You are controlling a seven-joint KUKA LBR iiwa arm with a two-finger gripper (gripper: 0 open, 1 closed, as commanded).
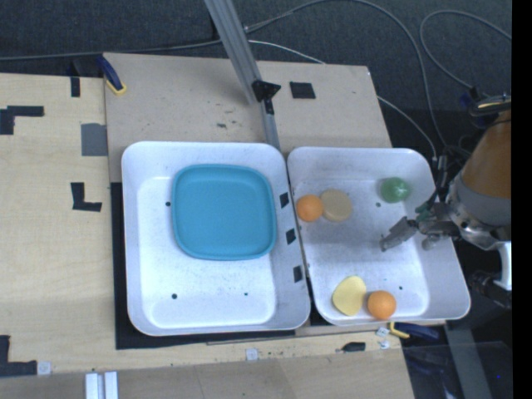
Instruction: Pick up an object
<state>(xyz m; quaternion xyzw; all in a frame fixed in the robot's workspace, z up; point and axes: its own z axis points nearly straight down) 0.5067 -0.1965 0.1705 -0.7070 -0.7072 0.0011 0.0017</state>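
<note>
From the overhead camera, I am counting two orange balls, one (309, 209) mid-frame touching a tan disc (337, 205), another (381, 304) at lower right beside a yellow piece (349, 295). One green ball (394, 189) is sitting right of centre. My gripper (397, 236) is hovering over the right bin (445, 302), fingers apart, gripping nothing. One blue plate (224, 211) is lying in the left bin (145, 306). Nothing is blocking the objects.
</note>
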